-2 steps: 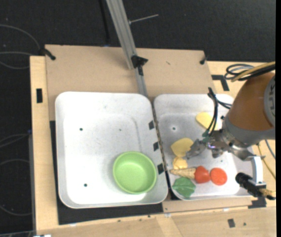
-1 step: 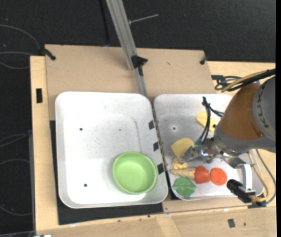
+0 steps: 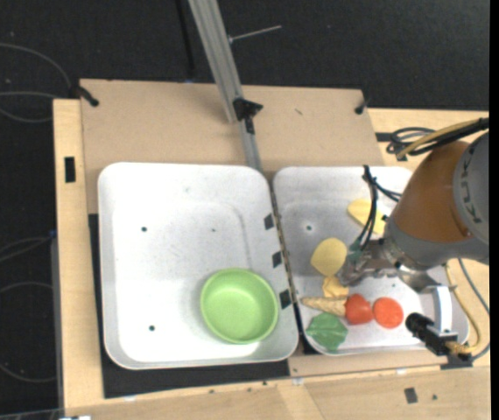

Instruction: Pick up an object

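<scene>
Hand (image 3: 354, 268) low among toys in right bin (image 3: 311, 195)

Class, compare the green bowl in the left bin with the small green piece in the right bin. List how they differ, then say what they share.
The green bowl is a pale lime green; the small green piece is darker. The bowl is much larger than the piece. The bowl is a round, open, hollow dish, while the piece looks flat and irregular. The bowl sits alone in the left bin; the piece lies crowded among other small items in the right bin. Both are green and lie near their bins' front edges.
</scene>
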{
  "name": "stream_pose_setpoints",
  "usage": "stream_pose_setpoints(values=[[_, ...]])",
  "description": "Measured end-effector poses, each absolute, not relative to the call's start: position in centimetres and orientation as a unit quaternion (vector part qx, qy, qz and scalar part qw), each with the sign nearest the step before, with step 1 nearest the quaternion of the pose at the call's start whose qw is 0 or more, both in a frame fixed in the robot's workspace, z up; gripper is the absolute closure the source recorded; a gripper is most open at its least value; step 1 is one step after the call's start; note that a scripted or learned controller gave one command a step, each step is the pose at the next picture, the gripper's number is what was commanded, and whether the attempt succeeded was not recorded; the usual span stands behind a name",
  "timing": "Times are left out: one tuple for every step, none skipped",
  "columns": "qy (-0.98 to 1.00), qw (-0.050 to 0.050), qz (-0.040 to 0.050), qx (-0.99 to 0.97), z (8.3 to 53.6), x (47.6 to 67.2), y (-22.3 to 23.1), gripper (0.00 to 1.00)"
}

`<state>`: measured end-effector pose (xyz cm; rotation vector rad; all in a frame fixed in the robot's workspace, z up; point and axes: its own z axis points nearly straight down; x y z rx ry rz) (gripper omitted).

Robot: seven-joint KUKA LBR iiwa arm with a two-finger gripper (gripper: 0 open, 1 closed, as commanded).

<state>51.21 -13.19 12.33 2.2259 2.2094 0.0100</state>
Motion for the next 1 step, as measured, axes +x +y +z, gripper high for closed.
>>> stream_pose_setpoints(values=[[0.708,0.002,0.0019,0.706,16.68,51.31,-12.98,1.0]])
